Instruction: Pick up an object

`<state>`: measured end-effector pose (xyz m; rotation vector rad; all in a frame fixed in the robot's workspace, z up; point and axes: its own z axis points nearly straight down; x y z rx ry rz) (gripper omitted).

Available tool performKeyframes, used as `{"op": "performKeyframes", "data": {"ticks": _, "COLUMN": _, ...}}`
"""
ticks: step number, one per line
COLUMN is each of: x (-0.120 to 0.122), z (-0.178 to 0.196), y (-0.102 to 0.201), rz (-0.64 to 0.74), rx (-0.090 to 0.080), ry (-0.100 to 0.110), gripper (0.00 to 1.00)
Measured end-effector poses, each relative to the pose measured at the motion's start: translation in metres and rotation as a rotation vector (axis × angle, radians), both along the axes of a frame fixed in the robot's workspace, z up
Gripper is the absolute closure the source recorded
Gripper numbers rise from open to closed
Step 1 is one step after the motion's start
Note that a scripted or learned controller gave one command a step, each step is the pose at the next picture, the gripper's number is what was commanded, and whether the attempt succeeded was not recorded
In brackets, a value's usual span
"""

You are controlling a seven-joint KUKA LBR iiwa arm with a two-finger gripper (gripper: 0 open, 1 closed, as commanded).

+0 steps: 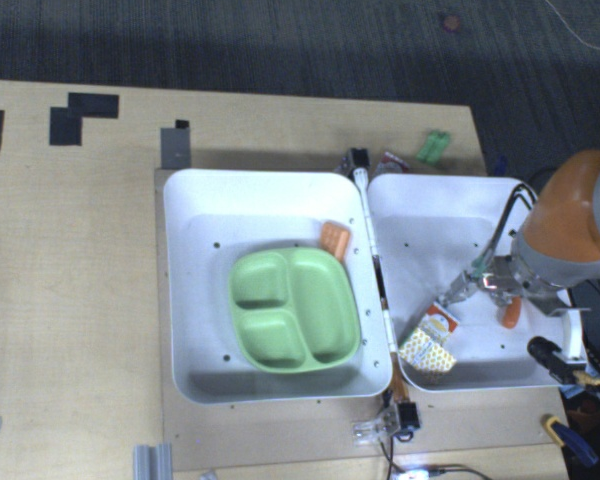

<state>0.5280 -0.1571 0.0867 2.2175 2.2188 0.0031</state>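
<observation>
Pale wooden bench (70, 268) carries two shallow white plastic bins side by side, with dark carpet beyond its far edge. Inside the right bin (420, 218), against its near-left corner, lies a small crumpled packet printed in yellow, white and orange (430, 340), the likeliest thing to pick. Just right of the packet and a little farther back hovers the grey two-finger gripper (467, 286); whether it is spread or closed I cannot tell, and nothing visibly sits in it. Right of that lies a small orange carrot-like piece (511, 313), partly under the wrist. Across the shared rim from the packet, the left bin (195, 218) holds a green three-compartment plastic tray (295, 308) and a small orange block (334, 237) touching the tray's far edge. Judged from this, the approach is under way; next comes centring over the packet and descending.
</observation>
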Motion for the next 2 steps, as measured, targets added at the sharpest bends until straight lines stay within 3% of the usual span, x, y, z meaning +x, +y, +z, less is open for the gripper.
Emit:
{"op": "performKeyframes", "data": {"ticks": 1, "x": 0.0025, "z": 0.0116, "y": 0.0005, "rz": 0.001, "rx": -0.001, "ry": -0.008, "gripper": 1.0}}
{"op": "performKeyframes", "data": {"ticks": 2, "x": 0.0025, "z": 0.0115, "y": 0.0006, "rz": 0.002, "rx": -0.001, "ry": -0.007, "gripper": 0.0}}
